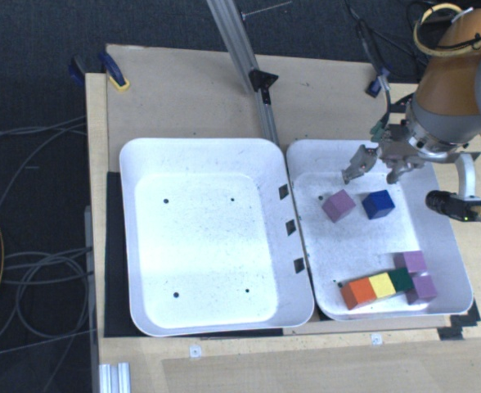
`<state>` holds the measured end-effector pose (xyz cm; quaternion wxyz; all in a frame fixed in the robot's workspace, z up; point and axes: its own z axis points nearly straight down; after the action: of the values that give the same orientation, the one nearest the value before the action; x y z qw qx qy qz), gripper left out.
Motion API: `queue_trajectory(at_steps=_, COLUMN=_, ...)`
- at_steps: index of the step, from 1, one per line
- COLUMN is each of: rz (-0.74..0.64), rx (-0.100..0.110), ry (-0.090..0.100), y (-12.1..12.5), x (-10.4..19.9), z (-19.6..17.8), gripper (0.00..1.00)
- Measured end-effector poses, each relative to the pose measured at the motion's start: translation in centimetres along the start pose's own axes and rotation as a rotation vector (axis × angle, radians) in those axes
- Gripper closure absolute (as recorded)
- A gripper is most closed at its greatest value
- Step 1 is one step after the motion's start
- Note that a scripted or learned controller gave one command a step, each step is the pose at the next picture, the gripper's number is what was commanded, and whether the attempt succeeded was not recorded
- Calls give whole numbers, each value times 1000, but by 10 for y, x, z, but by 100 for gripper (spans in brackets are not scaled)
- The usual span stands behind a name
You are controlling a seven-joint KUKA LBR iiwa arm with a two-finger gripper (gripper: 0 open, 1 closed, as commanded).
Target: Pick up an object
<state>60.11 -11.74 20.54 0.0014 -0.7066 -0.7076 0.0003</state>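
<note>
Tan bench (191, 97) — dark carpet (28, 23) around.

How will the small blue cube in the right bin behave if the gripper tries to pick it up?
The blue cube looks solid with flat faces, so it probably stays stiff and will not roll. It seems small, so likely light. The purple cube sits close beside it, apart; open fingers of the gripper might nudge that neighbour on the smooth white bin.

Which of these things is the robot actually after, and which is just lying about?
Belonging to the job:
- pincer
- purple cube
- blue cube
- row of coloured blocks
- right bin

Just lying about:
- left bin
- cables
- metal pole
</note>
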Motion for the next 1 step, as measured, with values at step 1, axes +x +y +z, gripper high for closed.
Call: queue_trajectory(at_steps=1, rz=1, rx=0, ry=0, y=0, x=0, z=0, gripper=0)
